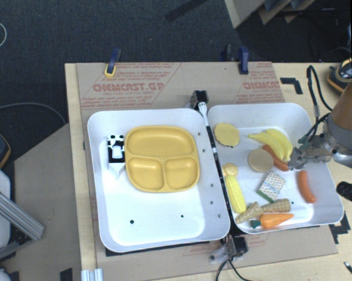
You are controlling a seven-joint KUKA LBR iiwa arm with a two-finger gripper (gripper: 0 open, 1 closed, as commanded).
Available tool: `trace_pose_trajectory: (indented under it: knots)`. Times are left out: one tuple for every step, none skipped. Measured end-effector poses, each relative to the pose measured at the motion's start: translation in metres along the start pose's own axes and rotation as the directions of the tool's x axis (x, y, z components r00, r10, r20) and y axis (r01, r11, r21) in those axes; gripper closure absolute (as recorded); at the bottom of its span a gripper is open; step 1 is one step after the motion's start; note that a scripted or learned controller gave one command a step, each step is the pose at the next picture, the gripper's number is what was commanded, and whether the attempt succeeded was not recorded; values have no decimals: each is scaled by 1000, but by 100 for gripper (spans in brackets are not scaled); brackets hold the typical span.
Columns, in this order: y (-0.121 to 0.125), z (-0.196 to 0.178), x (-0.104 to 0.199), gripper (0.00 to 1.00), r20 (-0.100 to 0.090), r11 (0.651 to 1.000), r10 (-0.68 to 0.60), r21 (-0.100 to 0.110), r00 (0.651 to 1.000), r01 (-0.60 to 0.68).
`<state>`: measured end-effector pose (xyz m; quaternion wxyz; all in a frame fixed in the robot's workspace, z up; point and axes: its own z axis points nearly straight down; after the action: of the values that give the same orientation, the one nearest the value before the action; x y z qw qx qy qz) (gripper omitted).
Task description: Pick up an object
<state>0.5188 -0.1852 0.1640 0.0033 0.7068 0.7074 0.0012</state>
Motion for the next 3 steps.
trace_pose_trajectory:
  knots:
    - [-3,-63,0,100,1,1000,0,-2,1000,0]
    - [-3,-61,0,100,-1,1000,0,3,1000,0]
    - [9,-66,56,100,-3,1000,-5,3,1000,5]
